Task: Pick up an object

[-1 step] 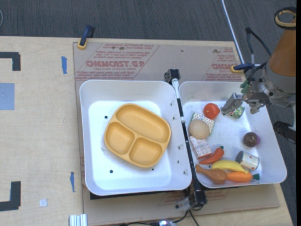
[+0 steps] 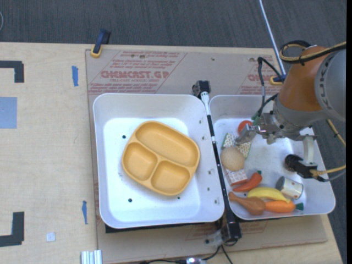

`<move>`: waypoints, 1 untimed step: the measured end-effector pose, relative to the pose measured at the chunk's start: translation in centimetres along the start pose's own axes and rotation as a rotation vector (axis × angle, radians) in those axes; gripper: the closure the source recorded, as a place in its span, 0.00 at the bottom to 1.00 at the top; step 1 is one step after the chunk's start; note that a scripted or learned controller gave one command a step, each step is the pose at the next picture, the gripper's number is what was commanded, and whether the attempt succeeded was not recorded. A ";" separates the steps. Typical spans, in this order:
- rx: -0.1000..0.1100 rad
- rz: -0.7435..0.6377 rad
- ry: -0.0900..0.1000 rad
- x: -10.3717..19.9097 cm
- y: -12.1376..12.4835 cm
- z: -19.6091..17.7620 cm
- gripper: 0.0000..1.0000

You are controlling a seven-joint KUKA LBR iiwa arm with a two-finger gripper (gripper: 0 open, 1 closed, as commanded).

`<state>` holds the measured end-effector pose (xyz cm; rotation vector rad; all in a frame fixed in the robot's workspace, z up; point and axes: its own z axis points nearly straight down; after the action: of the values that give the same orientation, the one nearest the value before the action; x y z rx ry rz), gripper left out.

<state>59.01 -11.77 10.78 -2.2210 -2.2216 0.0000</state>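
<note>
- Gripper (image 2: pixel 258 130) sits low in the right bin (image 2: pixel 325 201), at about 12 o'clock of that bin's contents, under the orange wrist band.
- Cannot tell whether it is apart or together: the tips are lost against clutter at this angle. Nothing reads clearly as clamped.
- No single target is named, so any item in the right bin counts. Nearest candidates: a red piece (image 2: pixel 244 126) touching or just beside the gripper at its 9 o'clock, and a speckled wedge (image 2: pixel 242 147) at its 7 o'clock.
- Round bun (image 2: pixel 232 159) lies at 7 o'clock, a bit farther, near the bin's left wall.
- The main cluster lies at 6 o'clock, well apart from the gripper: banana (image 2: pixel 266 193), long axis roughly 9-to-3; carrot (image 2: pixel 280 207), same axis, just below the banana; red pepper (image 2: pixel 248 182), tilted 8-to-2; brown piece (image 2: pixel 248 203) at the bottom rim.
- White cup (image 2: pixel 291 188) lies on its side at 5 o'clock.
- Judgement: shortest move is toward 7–9 o'clock; the long items would need a wrist turn across their axis.
- Counts: two bins; one tray (image 2: pixel 160 158), yellow, three compartments, alone in the left bin (image 2: pixel 104 147); one each of banana, carrot, pepper, bun, cup.
</note>
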 end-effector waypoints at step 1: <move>-0.013 0.001 -0.003 2.3 -1.0 1.8 0.00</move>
<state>58.00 -9.52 9.01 -2.2304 -2.2282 -0.0113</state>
